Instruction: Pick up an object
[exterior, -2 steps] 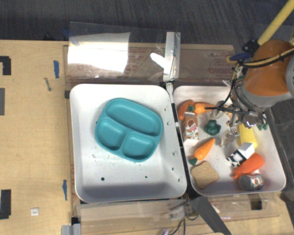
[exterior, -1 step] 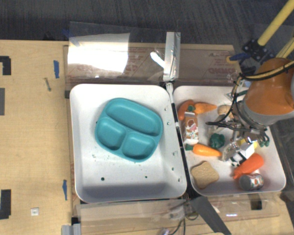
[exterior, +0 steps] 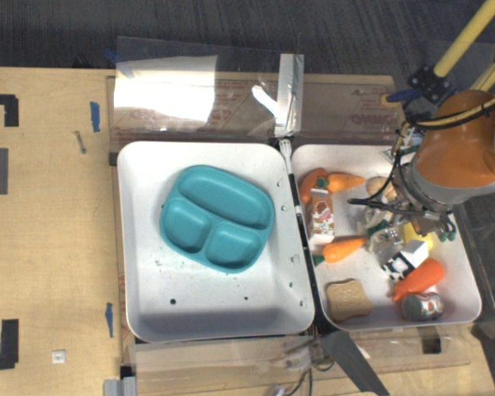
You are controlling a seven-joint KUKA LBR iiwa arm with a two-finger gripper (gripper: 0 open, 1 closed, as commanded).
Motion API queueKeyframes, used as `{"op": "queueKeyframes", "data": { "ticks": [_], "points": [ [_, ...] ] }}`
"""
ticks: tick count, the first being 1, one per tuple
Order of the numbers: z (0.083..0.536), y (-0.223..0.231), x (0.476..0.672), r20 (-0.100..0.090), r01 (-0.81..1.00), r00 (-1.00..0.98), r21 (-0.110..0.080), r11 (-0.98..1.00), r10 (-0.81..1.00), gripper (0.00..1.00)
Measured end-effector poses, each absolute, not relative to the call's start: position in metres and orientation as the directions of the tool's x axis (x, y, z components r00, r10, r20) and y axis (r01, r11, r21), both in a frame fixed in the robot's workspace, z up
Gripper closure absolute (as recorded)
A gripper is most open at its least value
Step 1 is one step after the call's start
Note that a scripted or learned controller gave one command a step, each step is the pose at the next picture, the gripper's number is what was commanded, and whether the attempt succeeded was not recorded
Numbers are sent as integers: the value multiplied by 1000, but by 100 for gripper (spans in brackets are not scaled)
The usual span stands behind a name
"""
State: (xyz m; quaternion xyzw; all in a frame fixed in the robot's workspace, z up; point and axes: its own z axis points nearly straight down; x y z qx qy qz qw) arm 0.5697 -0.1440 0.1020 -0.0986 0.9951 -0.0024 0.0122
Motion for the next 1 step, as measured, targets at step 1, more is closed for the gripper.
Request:
{"op": "queueKeyframes", "data": {
  "ticks": [1],
  "points": [
    [198,-140,585,-15,-210,-978,-5,978,-210,100]
  ]
}}
